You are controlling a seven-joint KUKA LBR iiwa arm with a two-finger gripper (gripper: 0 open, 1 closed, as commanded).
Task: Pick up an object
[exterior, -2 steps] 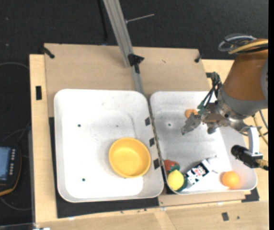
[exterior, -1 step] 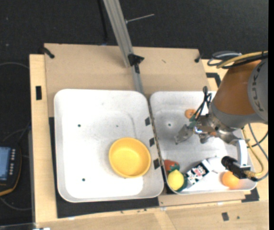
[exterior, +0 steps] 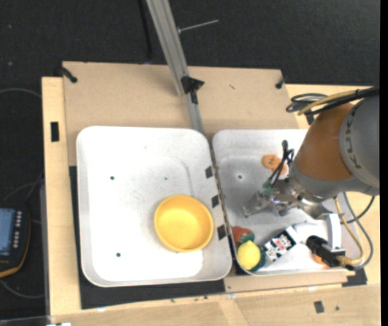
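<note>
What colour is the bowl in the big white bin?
Yellow. The bowl shows clearly in the camera view, sitting in the left bin.

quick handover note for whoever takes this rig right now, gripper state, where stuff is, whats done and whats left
Gripper: low over the right bin, nothing visibly held.
Right bin: yellow ball at the near-left corner, black-and-white item beside it, small orange piece farther back.
Left bin: yellow bowl.
Done: nothing picked.
Left: grasp one object and lift it.
</note>
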